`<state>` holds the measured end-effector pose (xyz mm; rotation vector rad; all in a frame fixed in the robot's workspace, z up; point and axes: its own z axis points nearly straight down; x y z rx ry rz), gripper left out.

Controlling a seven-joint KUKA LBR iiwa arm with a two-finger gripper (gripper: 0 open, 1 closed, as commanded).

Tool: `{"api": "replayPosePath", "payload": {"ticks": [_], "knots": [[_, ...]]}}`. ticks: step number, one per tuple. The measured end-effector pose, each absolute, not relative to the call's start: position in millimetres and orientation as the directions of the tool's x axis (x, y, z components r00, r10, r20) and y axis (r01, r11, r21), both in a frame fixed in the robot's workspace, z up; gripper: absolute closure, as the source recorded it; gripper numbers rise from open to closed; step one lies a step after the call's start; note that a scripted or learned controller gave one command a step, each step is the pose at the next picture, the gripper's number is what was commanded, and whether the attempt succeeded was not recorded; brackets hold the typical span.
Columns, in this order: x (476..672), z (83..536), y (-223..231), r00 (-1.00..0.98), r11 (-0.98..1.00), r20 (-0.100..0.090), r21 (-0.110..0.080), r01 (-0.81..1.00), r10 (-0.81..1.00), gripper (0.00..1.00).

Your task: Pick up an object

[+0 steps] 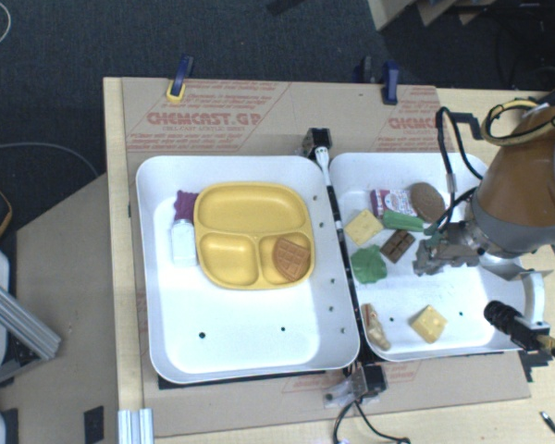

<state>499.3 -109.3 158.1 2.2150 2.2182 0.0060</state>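
A: Arm pose?
B: Reaching in from the right over the right bin (462, 339), wrist bent down, gripper (441, 251) low near that bin's middle. Jaws: cannot tell whether wide or narrow; nothing seen held.

A: Around the gripper?
B: Just left of it, a brown block (398, 244) and a green strip (402, 220). Up-left of it, a brown oval (426, 200) and a small packet (381, 201). Farther left, a yellow wedge (362, 227) and a green lump (369, 265). Below it, a yellow cube (428, 323); down-left, a tan piece (374, 325) against the bin wall.

A: Left bin (240, 350)?
B: Well left of the gripper: yellow tray (245, 220) with a waffle (291, 257) in one compartment; white bottle (182, 241) and purple thing (185, 203) touching the tray's left side.

A: Open room?
B: Bare floor directly below the gripper, before the cube, and right toward the bin's rim. Desk (120, 248) edge beyond.
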Motion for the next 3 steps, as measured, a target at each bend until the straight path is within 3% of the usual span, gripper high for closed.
{"api": "replayPosePath", "payload": {"ticks": [1, 2, 3], "knots": [[502.7, 209, -120, 0.0, 0.0, -0.003, 0.008, 1.0, 1.0, 1.0], [503.8, 226, -120, -0.001, 0.001, -0.002, 0.005, 1.0, 1.0, 1.0], [537.5, 234, -74, -0.007, 0.007, 0.0, 0.005, 1.0, 1.0, 1.0]]}}
